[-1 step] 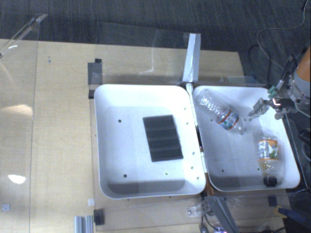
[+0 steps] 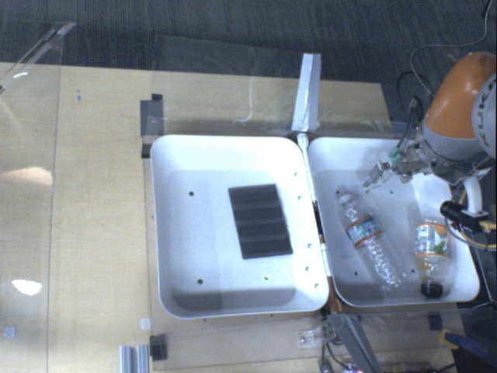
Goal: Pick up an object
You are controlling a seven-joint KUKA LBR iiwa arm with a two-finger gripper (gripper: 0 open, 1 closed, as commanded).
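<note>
Two white bins sit side by side on the bench. Left bin [image 2: 178,231] holds a dark ribbed rectangular pad [image 2: 260,221] near centre. Right bin [image 2: 334,158] holds a clear plastic water bottle [image 2: 367,241], lying flat, and a smaller bottle with orange-green label [image 2: 431,255], black cap toward the front wall. Gripper [image 2: 384,169] hovers over the right bin's back area, holding nothing; its spread can't be judged.

Arm [image 2: 466,115] above right bin [image 2: 334,158]: grey rounded housing with glossy orange band; slim silver metal gripper [image 2: 380,175] with a small green part near its base; black cables loop off the wrist on the side away from the bin's centre.
</note>
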